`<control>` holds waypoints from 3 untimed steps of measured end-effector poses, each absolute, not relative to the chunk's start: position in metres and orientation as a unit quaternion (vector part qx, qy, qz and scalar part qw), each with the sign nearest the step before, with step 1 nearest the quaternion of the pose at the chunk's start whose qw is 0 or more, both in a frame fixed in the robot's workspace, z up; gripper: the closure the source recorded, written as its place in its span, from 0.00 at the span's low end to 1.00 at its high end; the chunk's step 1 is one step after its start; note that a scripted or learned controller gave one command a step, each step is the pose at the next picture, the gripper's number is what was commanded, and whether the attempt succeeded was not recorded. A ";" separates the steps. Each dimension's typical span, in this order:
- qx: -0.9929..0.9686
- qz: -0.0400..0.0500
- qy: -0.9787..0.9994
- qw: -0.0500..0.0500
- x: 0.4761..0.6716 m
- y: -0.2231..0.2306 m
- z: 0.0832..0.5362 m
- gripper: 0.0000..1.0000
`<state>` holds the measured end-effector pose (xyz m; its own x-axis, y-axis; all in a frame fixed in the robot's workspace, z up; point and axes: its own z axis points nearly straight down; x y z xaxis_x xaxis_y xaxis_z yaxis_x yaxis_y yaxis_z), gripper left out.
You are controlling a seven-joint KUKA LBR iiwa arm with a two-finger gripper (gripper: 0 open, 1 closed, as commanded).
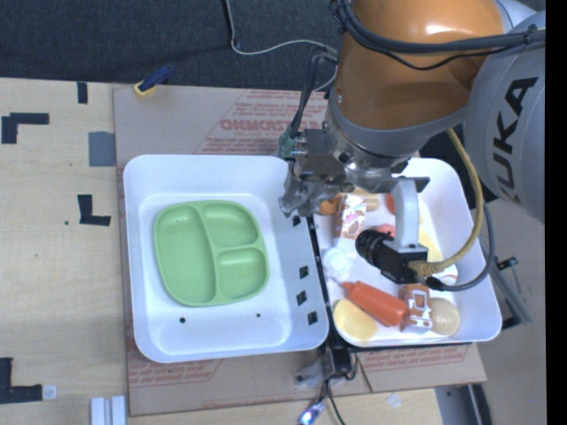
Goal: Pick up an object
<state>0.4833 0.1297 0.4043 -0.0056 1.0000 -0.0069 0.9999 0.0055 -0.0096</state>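
A green plate (212,252) with three compartments lies flat in the left bin (142,237), toward that bin's left half. Under the bin sits a sheet of brown cardboard (199,122) with red print. Beyond the cardboard's far left corner rests a small yellow-and-blue clip (153,80). A thin cable (257,50) loops across the dark floor past the cardboard's far edge

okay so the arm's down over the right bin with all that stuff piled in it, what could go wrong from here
1. The right bin is crowded: the orange bottle, the yellow piece and the others touch, so a grab may catch two or slip.
2. The gripper sits near the bins' dividing wall and might strike it.
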 end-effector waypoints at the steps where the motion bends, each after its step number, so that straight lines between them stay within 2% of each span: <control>1: -0.710 0.006 -0.704 0.003 0.482 0.055 0.308 1.00; 2: -0.705 -0.004 -0.709 -0.002 0.484 0.096 0.401 1.00; 3: -0.703 0.001 -0.711 0.001 0.483 0.199 0.379 1.00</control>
<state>0.4826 0.1986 0.3786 -0.0111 0.9999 0.0005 0.9999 0.0111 -0.0026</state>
